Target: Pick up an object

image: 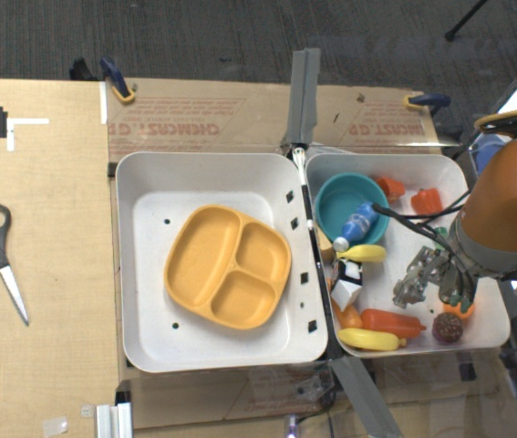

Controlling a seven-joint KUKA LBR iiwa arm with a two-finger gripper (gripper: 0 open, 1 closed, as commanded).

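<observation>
Far to the left of the pincer (419,284) sits a yellow divided plate (228,266) in the left bin (139,272), well out of reach. Nearer, up and left, a blue bottle (356,222) leans in a teal bowl (353,206). Just below lie a carrot (391,319) and a banana (367,338). The pincer hangs low over bare floor in the right bin (427,164), holding nothing I can see; how wide it stands I cannot tell. It may well close on air between things, or nudge the brown ball (448,328) to its right.

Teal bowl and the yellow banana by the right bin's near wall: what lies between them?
In the camera view, between the teal bowl and the banana: a second banana, a small white box and a carrot.
</observation>
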